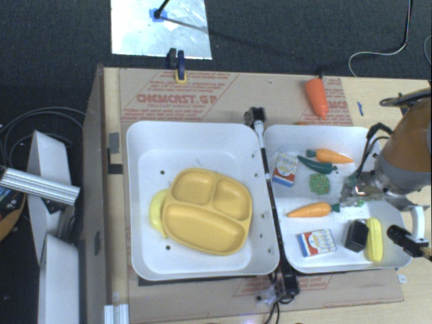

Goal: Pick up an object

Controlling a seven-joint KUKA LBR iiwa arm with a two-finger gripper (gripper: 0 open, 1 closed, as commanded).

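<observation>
Just left of the claw (356, 189) lies a toy carrot (310, 210)

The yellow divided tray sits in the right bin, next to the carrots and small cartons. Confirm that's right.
Wrong about the bin. The camera view shows the yellow divided tray in the left bin, not the right one. The carrots and small cartons lie in the right bin, next to it, where the gripper is.

The brown board (202, 96) under the bins reads "CHEMCAST GP".
</observation>
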